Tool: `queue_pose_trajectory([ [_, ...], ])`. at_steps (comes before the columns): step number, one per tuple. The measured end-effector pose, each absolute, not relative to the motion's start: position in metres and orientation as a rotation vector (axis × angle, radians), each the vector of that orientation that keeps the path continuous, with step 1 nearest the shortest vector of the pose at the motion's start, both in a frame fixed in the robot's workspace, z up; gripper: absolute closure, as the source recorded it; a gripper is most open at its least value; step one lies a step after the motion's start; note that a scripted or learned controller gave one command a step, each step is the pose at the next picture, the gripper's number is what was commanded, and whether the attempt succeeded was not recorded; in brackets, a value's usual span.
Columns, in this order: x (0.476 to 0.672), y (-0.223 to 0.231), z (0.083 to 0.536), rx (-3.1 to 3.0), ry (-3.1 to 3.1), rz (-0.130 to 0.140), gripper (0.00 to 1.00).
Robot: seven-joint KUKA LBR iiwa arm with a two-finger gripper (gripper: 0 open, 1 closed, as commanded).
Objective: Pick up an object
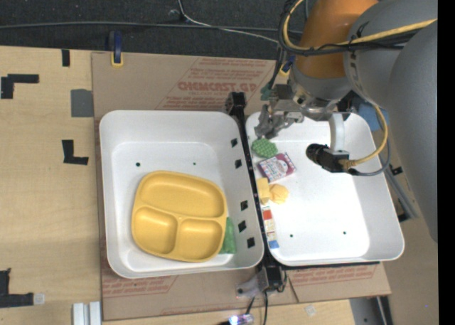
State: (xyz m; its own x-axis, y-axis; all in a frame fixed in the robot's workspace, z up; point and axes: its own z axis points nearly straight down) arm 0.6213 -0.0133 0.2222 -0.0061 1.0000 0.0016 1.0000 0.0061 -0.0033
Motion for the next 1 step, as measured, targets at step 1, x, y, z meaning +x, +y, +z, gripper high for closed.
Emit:
queue_pose_trajectory([
  [1, 0.6197, 0.0349, 0.2132, -2.213, -2.226, 0.003, 1.0],
])
